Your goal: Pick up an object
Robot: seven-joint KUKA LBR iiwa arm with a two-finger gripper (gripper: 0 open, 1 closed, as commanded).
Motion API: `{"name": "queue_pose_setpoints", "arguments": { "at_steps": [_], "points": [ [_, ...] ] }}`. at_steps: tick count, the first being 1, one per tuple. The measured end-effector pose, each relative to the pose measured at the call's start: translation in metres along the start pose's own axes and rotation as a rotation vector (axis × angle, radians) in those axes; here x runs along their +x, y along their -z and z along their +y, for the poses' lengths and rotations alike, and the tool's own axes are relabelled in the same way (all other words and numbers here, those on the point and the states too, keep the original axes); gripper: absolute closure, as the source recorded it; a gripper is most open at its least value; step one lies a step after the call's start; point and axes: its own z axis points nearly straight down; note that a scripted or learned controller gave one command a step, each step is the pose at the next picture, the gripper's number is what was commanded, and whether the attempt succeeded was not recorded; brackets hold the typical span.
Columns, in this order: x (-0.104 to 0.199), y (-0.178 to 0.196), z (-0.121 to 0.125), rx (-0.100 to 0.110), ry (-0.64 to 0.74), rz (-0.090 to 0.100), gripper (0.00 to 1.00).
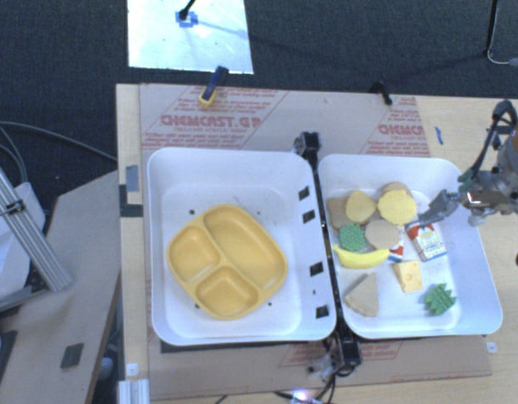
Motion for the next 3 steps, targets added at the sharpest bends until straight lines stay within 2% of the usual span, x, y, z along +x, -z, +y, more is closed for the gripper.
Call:
{"name": "queue_pose_setpoints", "arguments": {
  "at_steps": [1, 2, 3],
  "points": [
    [0.009, -0.148, -0.030, 0.017, -0.003, 0.005, 0.00],
    [-0.026, -0.136, 0.049, -0.007, 0.002, -0.003, 0.00],
    [-0.063, -0.140, 0.095, -0.006, 0.001, -0.003, 0.00]
  ]
}}
